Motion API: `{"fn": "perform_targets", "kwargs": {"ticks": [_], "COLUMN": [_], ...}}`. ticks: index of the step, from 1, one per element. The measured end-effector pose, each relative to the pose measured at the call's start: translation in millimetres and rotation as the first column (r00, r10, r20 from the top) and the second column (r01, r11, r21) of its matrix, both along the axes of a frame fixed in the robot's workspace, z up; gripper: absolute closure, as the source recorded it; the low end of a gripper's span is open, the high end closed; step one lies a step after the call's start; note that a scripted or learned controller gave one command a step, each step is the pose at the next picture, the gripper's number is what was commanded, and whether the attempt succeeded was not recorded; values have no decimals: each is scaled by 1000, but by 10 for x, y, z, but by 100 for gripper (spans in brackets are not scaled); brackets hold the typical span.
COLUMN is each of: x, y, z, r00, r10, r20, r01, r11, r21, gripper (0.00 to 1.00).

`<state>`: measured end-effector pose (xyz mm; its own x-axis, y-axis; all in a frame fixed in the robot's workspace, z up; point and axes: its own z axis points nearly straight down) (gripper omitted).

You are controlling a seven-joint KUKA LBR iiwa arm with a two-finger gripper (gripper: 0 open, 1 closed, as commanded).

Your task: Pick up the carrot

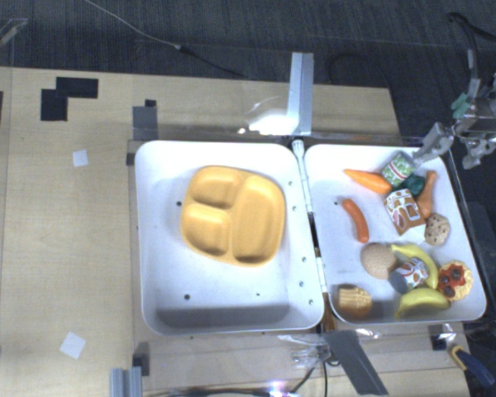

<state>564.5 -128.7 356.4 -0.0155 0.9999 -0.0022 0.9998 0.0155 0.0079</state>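
Up in the far corner of the right bin (471,246), the gripper (434,143) hovers. I cannot tell its state. Just to its left lies the carrot (367,179), flat on the bin floor, thick end toward the gripper, tip pointing away.

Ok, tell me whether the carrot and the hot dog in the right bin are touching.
Apart. The camera view shows the carrot lying near the bin's top and the hot dog below it, with a strip of bare white bin floor between them.
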Motion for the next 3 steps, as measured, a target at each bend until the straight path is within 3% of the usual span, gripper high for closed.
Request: {"fn": "perform_targets", "kwargs": {"ticks": [1,2,3], "x": [426,939,960], "y": [-89,162,168], "z": [-2210,-2713,-2584], "r00": [1000,997,997], "r10": [11,69,75], "r20": [-8,-33,-27], "r01": [-11,-69,-75], "r11": [1000,998,997], "r21": [2,4,2], "gripper": [0,0,100]}}
